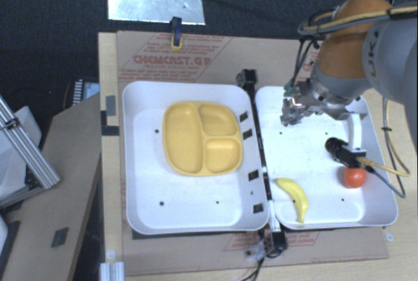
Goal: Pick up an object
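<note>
A yellow banana point(294, 196) lies at the near left corner of the right bin point(307, 155). A small orange-red fruit point(354, 177) rests near that bin's right wall. My gripper point(292, 114) hangs over the far left part of the right bin, well above and behind the banana, with nothing visible between its fingers. Whether the fingers are open or shut is unclear from this angle.
A yellow divided plate point(201, 138) sits in the middle of the left bin point(144, 195). A black divider strip point(255, 142) runs between the bins. The arm's grey and orange body point(359, 31) looms over the right bin's far right side.
</note>
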Controlling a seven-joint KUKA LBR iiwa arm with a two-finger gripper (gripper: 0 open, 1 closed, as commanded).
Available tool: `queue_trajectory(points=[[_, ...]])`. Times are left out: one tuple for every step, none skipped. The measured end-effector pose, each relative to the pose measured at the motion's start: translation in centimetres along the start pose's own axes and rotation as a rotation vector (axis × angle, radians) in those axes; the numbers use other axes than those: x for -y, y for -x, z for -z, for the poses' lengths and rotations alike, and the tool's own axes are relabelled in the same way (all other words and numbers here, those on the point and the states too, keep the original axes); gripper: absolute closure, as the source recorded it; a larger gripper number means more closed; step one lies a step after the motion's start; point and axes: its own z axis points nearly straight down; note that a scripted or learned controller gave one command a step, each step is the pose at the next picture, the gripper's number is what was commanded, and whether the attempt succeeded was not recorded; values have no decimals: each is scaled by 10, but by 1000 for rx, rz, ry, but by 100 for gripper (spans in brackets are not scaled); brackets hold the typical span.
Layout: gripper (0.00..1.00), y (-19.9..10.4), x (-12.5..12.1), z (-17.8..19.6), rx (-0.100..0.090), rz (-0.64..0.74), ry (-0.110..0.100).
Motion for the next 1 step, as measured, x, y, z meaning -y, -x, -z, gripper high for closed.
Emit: queue_trajectory(points=[[100,-57,14,9,-1,1,0]])
